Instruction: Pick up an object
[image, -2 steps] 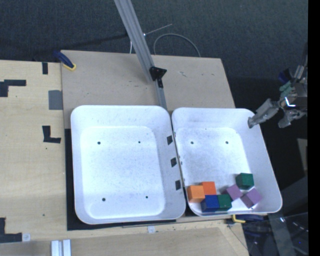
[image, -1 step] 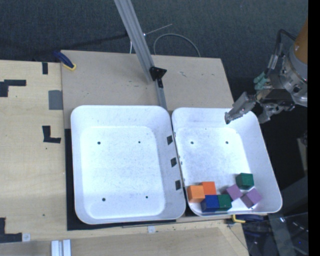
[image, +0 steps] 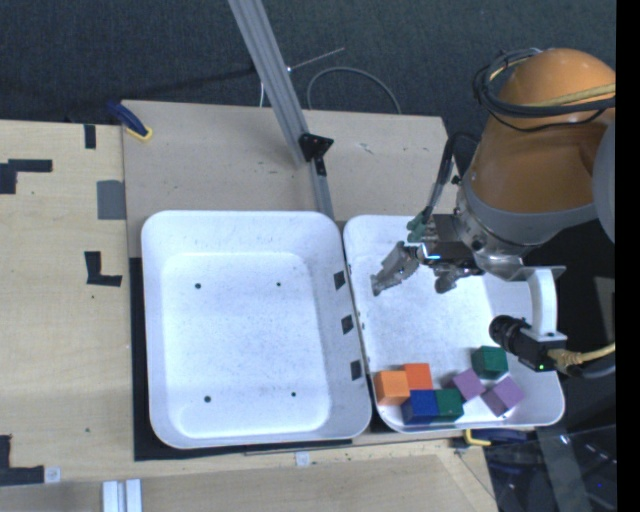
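Several small blocks lie along the near edge of the right bin (image: 385, 235): an orange block (image: 393, 384), a red-orange one (image: 418, 375), a blue block (image: 423, 403), a green block (image: 449, 403), two purple pieces (image: 467, 383) (image: 502, 396) and a dark green cube (image: 490, 361). My gripper (image: 418, 274) hangs over the middle of the right bin, well above and behind the blocks. Its two fingers are spread apart, with nothing between them.
The left bin (image: 165, 235) sits beside the right one, their rims touching. A metal pole (image: 280, 85) slants down to the back edge between the bins. A black camera fitting (image: 520, 340) juts out from the arm over the right bin's right side.
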